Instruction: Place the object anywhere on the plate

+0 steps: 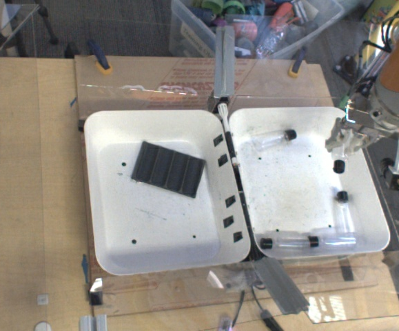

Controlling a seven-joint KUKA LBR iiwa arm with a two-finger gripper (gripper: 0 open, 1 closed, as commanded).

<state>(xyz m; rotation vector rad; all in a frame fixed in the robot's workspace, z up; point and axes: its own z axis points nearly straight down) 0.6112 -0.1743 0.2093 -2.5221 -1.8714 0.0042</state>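
Note:
A black ribbed rectangular plate (168, 169) lies flat in the left bin (109, 254), slightly turned. Clear tubes with black caps lie in the right bin (375, 236): one at the back (276, 140), one by the right wall (344, 214), and a pair along the front wall (292, 242). A further black cap (338, 165) sits near the right wall. My gripper (344, 140) hovers at the right bin's back right corner, just above that cap, under the orange-banded arm (397, 67). Nothing shows as held.
A ridge with black clips (228, 185) divides the two bins. A clear tub of coloured toys (254, 9) stands behind the bench. Clamps (101, 62) hold the cardboard at the back. Cables hang to the right of the arm.

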